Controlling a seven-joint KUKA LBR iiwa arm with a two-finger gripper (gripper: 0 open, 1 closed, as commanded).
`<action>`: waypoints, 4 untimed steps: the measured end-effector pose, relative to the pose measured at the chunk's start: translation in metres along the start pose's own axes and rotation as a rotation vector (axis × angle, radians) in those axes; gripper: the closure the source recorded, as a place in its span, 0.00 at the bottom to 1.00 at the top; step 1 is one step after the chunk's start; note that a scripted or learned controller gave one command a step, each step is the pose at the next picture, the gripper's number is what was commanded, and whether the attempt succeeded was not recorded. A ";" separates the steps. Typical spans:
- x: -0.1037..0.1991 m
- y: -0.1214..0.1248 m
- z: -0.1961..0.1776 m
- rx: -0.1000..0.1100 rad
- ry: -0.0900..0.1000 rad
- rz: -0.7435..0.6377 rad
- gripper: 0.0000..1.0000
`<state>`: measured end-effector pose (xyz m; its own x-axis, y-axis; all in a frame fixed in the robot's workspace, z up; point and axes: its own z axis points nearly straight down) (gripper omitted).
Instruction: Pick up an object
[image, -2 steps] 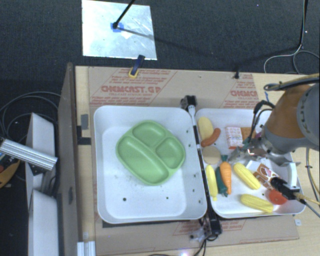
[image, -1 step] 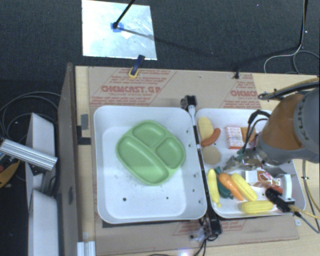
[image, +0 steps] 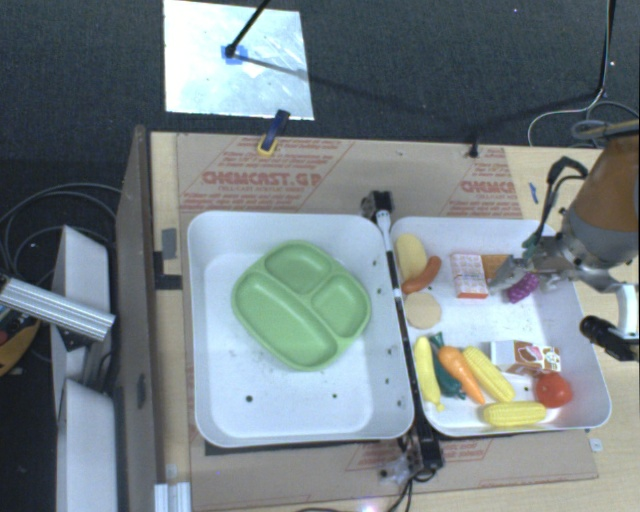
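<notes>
- The gripper (image: 524, 270) hangs low over the upper right corner of the right bin (image: 590, 415), and a small purple toy (image: 521, 289), perhaps an eggplant, sits right at its tip; whether it is pinched there or merely touched I cannot tell.
- Left of the purple toy lie a red-and-white packet (image: 468, 275), a sausage (image: 422, 275) and a pale round slice (image: 423, 310), all loose and apart, probably so a grasp meets one piece.
- Below it cluster a smooth orange carrot (image: 458, 368), yellow corn (image: 489, 373) and a glossy tomato (image: 552, 390), moulded plastic by their sheen.
- Far left of it, the left bin (image: 215, 420) holds a matte green divided plate (image: 300, 304).
</notes>
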<state>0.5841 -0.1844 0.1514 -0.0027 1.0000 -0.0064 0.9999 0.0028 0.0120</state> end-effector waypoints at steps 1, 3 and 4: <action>-0.016 0.031 0.058 0.012 0.006 0.002 0.00; -0.021 0.076 0.067 0.006 0.005 -0.004 0.00; -0.022 0.077 0.055 0.003 0.002 -0.006 1.00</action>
<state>0.6622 -0.2064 0.0974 -0.0088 1.0000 -0.0045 0.9999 0.0088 0.0087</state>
